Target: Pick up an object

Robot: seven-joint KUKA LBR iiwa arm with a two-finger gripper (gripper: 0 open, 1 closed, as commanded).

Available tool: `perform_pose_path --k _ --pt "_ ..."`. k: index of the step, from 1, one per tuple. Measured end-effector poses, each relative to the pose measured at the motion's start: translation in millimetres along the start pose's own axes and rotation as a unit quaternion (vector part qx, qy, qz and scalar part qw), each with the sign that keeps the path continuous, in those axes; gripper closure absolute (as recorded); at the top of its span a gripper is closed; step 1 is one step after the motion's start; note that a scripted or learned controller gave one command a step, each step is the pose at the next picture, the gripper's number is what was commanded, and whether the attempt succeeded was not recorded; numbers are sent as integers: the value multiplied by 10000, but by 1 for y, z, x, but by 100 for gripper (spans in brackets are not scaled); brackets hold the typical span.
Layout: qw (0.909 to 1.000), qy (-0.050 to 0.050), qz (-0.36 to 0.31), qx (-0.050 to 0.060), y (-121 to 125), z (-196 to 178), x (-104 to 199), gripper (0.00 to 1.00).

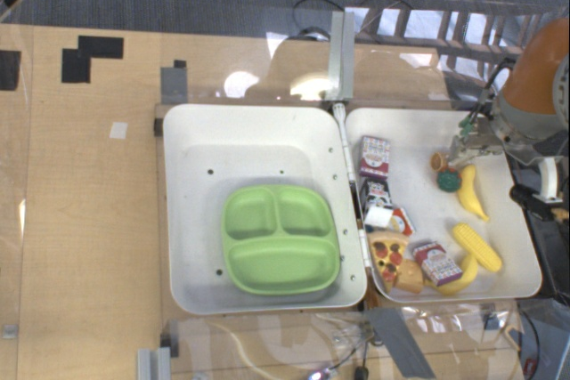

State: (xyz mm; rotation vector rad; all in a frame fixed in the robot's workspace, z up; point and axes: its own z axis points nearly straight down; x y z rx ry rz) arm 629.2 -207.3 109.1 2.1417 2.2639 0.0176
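Here, pincer (465, 147) above green ball (447, 181), banana (471, 192) beside.

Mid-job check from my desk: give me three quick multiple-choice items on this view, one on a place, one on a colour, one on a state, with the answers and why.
1. Where does the divided plate lie?
A. In the left bin
B. In the right bin
C. On the bare bench

2. What colour is the small ball beside the upper banana?
A. Red
B. Green
C. White

3. How does the tool stand relative to the right bin?
A. Over the bin's upper right part, near the ball
B. Over the divided plate
C. Out over the bench to the left of both bins

Answers: 1 A, the plate sits on the left bin's floor. 2 B, the ball is dark green. 3 A, the tool hangs just above the ball and banana.
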Motion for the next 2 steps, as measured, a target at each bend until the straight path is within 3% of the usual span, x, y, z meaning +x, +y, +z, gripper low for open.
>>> perform_pose_path --k 1,2 --pt "9999 37 -101 62 -69 18 5 0" --pt "9999 38 -101 63 -69 18 5 0"
